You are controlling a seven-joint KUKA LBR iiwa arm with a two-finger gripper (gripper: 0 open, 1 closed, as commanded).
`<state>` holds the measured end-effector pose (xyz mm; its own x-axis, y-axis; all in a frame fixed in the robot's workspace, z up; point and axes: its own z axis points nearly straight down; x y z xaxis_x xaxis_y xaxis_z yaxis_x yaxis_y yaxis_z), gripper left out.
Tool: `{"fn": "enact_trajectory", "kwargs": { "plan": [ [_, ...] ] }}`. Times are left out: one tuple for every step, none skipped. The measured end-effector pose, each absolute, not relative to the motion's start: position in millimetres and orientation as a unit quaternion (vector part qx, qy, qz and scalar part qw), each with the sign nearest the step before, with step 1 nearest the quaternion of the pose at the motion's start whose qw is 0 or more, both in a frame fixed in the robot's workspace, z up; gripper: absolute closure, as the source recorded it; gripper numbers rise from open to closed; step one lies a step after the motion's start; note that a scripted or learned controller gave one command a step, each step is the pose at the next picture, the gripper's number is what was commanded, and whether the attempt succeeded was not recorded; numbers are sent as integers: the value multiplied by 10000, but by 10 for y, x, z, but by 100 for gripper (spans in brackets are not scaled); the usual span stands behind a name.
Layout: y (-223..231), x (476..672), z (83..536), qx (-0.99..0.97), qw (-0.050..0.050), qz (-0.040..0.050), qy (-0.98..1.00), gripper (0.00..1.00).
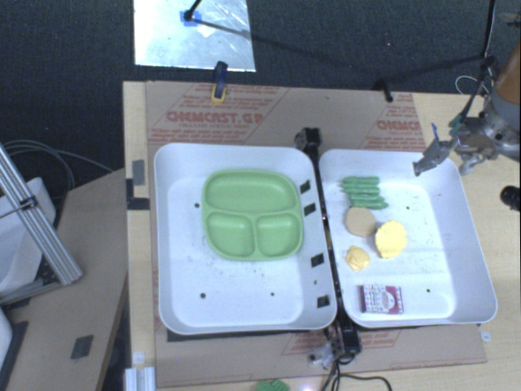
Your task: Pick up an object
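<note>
On the table's right bin point(468, 243), my hand point(440, 155), fingers apart, hovers; the small yellow piece point(391, 239) looks light, best pinched across its sides.

The robot arm point(506, 96) pokes in at the right side. A little bit of orange shows at the very edge, high up. Under the orange the arm is grey and shiny, like metal, and it looks round and chunky. The gripper point(446, 160) at its end is grey too, made of thin metal pieces. One finger point(426, 162) is long and pointy with a dark tip. Tiny blue-green bits sit on the metal near the wrist. A thin pale cable point(470, 88) loops beside the arm, close to the grey part.
</note>
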<state>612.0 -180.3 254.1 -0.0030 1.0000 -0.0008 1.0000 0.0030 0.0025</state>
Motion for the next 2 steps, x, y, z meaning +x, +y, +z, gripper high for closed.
{"fn": "enact_trajectory", "kwargs": {
  "plan": [
    [-1867, 6079, 2018, 7069, -3, -4, 7073, 0],
    [-1415, 6273, 1888, 7040, 6, 11, 7102, 0]
  ]
}}
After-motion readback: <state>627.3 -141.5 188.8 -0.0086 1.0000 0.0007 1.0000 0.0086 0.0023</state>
